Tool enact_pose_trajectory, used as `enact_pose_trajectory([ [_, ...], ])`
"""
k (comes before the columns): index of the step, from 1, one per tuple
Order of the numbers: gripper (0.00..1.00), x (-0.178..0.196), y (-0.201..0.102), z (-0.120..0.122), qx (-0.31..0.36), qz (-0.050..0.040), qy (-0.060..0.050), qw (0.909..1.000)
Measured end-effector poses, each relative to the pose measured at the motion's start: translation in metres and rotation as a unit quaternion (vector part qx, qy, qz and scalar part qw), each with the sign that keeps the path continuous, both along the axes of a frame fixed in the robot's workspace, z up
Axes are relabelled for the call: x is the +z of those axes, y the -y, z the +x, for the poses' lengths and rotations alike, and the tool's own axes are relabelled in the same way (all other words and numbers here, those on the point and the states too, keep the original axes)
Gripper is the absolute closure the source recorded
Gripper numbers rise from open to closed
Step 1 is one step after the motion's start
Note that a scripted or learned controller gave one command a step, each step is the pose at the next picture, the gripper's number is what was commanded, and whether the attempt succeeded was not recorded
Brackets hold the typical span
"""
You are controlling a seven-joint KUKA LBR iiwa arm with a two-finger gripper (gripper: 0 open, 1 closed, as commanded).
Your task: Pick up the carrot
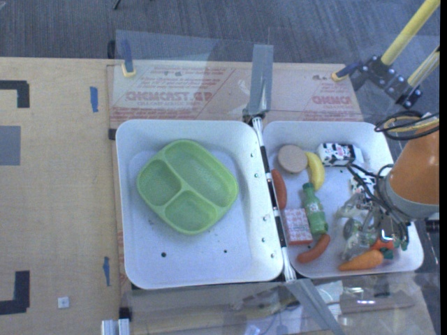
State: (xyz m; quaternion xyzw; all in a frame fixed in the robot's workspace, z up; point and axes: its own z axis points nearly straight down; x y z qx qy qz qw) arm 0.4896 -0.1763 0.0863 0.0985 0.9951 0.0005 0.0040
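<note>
Hovering low over the right bin's [412,257] near right corner, just above the carrot.
I see the carrot [361,260] lying flat along the bin's near edge, just below and beside the fingers [368,223]. From up here the fingers are a blur of metal and cable; I cannot tell how far they are parted or whether they touch it.

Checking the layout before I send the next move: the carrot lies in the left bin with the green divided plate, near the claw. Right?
Not quite. The camera view shows the carrot in the right bin, at its near edge by the claw. The green divided plate sits in the left bin.
</note>
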Motion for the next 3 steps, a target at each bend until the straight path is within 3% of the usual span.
enact_pose_trajectory([
  [1, 0.0, 0.001, 0.046, -0.004, 0.008, -0.0007, 0.005, 1.0],
  [2, 1.0, 0.008, 0.046, -0.005, 0.007, 0.0009, 0.002, 1.0],
  [3, 1.0, 0.015, 0.047, -0.01, -0.077, 0.0011, -0.004, 0.997],
])
